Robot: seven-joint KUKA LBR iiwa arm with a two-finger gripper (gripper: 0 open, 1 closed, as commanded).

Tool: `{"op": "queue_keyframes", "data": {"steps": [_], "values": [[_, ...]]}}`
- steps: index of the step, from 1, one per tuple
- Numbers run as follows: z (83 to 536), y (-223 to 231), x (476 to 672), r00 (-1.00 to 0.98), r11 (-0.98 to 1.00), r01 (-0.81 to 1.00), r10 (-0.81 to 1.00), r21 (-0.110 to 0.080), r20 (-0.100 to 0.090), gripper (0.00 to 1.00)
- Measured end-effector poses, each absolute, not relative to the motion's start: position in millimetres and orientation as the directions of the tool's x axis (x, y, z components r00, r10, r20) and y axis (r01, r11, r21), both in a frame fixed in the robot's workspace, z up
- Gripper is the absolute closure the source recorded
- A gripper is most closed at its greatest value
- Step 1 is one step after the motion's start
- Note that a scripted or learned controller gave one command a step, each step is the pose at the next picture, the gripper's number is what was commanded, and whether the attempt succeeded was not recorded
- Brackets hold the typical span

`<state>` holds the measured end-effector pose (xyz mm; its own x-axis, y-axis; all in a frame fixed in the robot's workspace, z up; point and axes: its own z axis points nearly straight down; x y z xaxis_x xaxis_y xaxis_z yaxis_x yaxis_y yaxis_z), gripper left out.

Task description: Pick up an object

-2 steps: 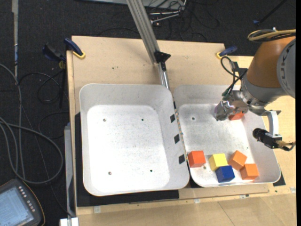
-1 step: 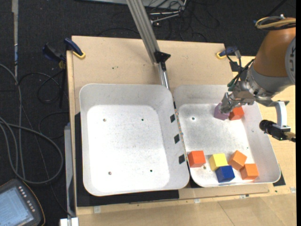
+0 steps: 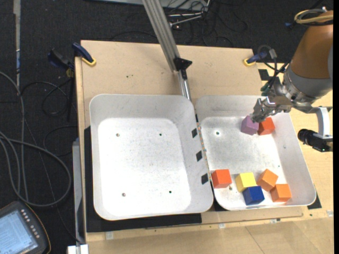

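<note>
Purple block (image 3: 249, 125): lies in the right bin, directly under the gripper's tip and a shade to its left; judged to be the object sought, since the gripper stands over it.
Orange-red block (image 3: 267, 125): touches the purple block on its right side, just below the gripper; this closeness may hinder a clean grasp.
Gripper (image 3: 263, 110): lowered at the far right part of the right bin, above the two blocks; whether it is spread or closed cannot be told, and no block is seen to be held.
Arm (image 3: 312, 57): grey with an orange band, reaching in from the right, the wrist bent down towards the bin.
Block cluster: well apart from the gripper, towards the near rim, lie an orange block (image 3: 221, 178), a yellow block (image 3: 245, 181), a blue block (image 3: 253, 195) and two more orange blocks (image 3: 268, 178) (image 3: 280, 192); they sit close together, the yellow and blue touching.
Right bin (image 3: 233, 152): shallow, white, speckled.
Left bin (image 3: 143, 152): to the gripper's left, its rim overlapping the right bin's edge.
Bench (image 3: 137, 67): pale board, clamped at its far corners by blue clamps (image 3: 82, 52).
Room: dark floor with cables (image 3: 32, 115), a slanting metal pole (image 3: 161, 28), a screen (image 3: 16, 232) at the near left.
</note>
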<state>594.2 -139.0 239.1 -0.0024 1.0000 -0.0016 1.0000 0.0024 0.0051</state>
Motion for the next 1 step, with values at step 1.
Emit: {"op": "queue_keyframes", "data": {"steps": [1], "values": [[245.2,-78.3,585.4,-0.008,0.008,1.0,1.0,0.0,0.002,1.0]]}}
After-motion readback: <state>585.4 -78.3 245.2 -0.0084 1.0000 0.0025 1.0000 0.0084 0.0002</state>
